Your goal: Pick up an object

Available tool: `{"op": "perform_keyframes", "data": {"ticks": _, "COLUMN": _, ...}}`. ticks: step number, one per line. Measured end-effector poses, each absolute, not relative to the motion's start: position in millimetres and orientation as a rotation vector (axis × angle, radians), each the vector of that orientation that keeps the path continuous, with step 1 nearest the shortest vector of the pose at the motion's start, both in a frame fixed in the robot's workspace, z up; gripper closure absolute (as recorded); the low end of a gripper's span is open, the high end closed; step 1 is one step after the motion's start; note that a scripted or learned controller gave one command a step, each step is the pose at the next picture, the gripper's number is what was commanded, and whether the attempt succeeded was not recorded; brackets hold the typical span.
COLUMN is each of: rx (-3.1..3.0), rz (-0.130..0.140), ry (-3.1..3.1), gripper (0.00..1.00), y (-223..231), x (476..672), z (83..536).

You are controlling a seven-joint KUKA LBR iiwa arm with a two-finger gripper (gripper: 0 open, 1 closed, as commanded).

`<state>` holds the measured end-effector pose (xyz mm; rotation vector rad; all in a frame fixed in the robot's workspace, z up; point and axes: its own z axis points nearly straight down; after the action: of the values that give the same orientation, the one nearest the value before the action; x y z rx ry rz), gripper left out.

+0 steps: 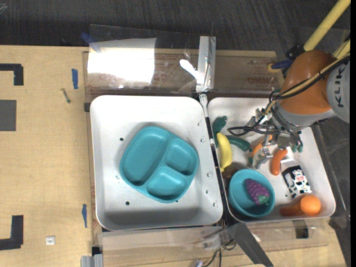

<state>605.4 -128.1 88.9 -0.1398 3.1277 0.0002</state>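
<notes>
Low in the right bin [327,189], the hand [266,149] hangs among the clutter, presumably picking a target; whether it is wide or narrow I cannot tell. A banana [224,151] lies at its nine o'clock, grapes [256,191] in a teal bowl [242,202] at six, an orange [311,204] toward four. A teal divided plate [159,162] sits alone in the left bin [105,121].
</notes>
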Motion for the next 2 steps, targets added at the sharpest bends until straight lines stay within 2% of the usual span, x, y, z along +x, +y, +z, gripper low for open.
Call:
{"op": "perform_keyframes", "data": {"ticks": 1, "rx": -0.140, "rz": -0.003, "ry": 3.115, "gripper": 1.00, "y": -127.3, "x": 608.8, "z": 102.1}}
{"op": "perform_keyframes", "data": {"ticks": 2, "rx": -0.120, "rz": 0.001, "ry": 3.122, "gripper": 1.00, "y": -51.7, "x": 658.1, "z": 192.4}}
